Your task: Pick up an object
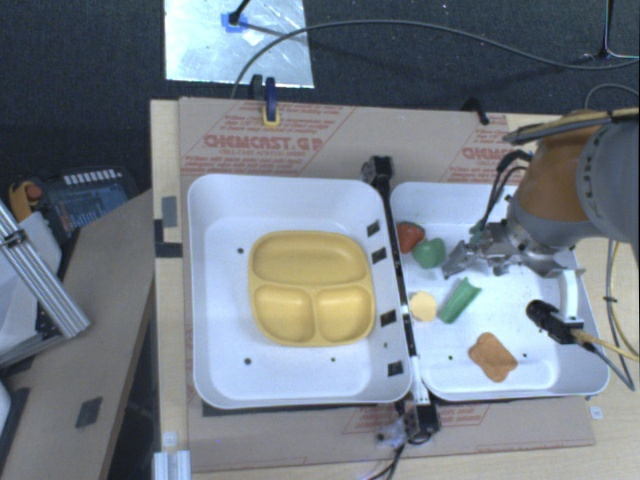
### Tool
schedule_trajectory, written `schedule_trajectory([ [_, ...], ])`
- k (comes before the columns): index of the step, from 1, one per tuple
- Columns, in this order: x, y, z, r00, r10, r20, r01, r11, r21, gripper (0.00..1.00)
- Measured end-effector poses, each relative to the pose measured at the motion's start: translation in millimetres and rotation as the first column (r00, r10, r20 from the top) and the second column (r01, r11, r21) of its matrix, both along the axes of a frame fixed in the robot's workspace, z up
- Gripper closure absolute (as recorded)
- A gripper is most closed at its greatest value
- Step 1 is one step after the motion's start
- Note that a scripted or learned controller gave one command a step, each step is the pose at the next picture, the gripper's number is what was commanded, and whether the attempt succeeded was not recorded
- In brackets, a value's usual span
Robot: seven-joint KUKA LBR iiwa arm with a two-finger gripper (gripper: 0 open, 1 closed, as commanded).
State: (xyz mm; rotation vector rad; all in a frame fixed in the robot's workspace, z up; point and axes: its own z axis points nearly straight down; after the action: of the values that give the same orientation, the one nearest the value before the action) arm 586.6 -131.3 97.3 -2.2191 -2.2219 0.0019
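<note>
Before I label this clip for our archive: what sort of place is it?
Probably a robotics lab test bench, not a kitchen: a robot arm works over two white bins, a yellow divided tray and toy food pieces, with loose cables around.

I see the arm (585, 183) entering from the right edge of the camera view, its orange band uppermost and the grey wrist section directly below it. The wrist angles down and to the left. The gripper (462, 258) sits at the arm's lower left end, its metal parts pointing leftward.
</note>
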Motion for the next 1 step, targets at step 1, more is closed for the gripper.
schedule_trajectory([
  [1,0.6,0.3,-13.0,1.000,0.000,0.002,0.000,1.000,0.000,0.00],
])
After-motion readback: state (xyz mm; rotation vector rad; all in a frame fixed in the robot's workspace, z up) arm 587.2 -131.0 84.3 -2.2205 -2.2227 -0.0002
